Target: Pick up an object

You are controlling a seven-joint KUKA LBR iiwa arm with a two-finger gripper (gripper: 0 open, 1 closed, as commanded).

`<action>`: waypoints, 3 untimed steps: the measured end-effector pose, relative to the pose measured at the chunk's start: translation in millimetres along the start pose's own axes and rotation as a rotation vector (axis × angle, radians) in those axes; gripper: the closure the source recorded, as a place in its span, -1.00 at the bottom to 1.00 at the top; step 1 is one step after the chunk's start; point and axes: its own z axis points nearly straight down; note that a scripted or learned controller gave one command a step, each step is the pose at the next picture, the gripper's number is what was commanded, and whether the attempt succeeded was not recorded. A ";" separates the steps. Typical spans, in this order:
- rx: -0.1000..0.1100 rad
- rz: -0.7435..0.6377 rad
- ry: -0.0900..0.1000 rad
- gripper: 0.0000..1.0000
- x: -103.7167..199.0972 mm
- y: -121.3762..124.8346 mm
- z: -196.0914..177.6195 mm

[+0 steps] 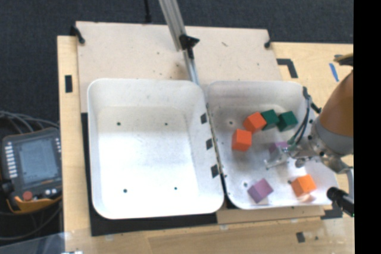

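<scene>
Two white bins are seen side by side on a bench; in the right bin [262, 92] lie three orange blocks [241, 140], two green blocks [286, 121] and a purple block [259, 190]. The gripper [280, 157] is lowered into this bin among the blocks, just beside a pale purple object [278, 146]. Whether it is clenched or released cannot be told.

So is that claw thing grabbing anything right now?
Gripper: cannot be told; it hangs low in the right bin near a purple block, with nothing visibly held.
</scene>
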 end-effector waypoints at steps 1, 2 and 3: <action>-0.007 0.000 -0.002 -1.00 -1.7 1.3 49.1; -0.011 0.005 -0.002 1.00 -2.7 2.7 37.0; -0.012 -0.006 -0.003 1.00 0.0 3.8 -26.2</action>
